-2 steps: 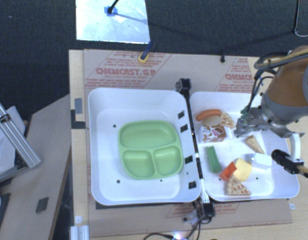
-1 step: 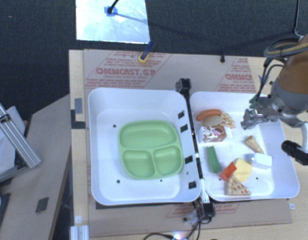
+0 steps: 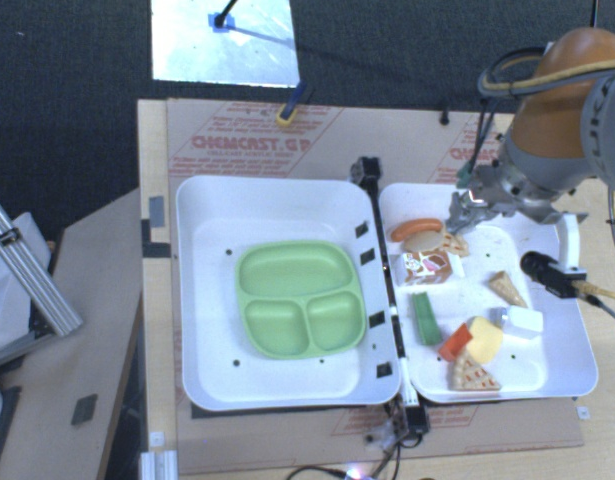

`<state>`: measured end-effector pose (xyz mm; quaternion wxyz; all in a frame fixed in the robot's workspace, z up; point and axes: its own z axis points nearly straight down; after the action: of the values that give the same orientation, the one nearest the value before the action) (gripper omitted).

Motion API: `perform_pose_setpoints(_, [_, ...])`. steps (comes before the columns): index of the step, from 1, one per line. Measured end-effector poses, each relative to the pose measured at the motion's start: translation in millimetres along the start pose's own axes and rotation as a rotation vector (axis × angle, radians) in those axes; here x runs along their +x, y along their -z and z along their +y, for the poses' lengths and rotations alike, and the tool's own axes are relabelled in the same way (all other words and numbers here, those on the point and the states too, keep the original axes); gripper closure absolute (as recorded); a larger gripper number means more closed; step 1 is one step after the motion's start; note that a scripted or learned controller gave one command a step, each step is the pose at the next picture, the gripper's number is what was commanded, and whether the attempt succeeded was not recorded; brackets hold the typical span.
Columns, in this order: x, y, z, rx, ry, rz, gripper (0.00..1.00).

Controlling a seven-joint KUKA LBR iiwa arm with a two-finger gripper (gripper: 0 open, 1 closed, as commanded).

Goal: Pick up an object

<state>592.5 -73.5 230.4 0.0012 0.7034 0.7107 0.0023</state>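
Orange-red toy sausage [image 3: 417, 230] lying near the right bin [image 3: 577, 363]'s back-left corner, just beside the hovering hand [image 3: 465, 211], finger state impossible to tell; probably light, smooth, rolling easily, so gripping across its short middle.

A green divided tray [image 3: 295, 300] lies in the left white bin [image 3: 202, 218], mid-frame; a silvery sheet [image 3: 225, 28] sits at upper left
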Motion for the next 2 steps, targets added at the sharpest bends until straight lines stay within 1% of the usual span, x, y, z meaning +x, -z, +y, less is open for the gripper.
perform_pose_setpoints(1, [47,-12,29,0.001,0.0,0.0,1.0])
perform_pose_setpoints(2, [89,-14,48,0.002,-0.001,0.0,1.0])
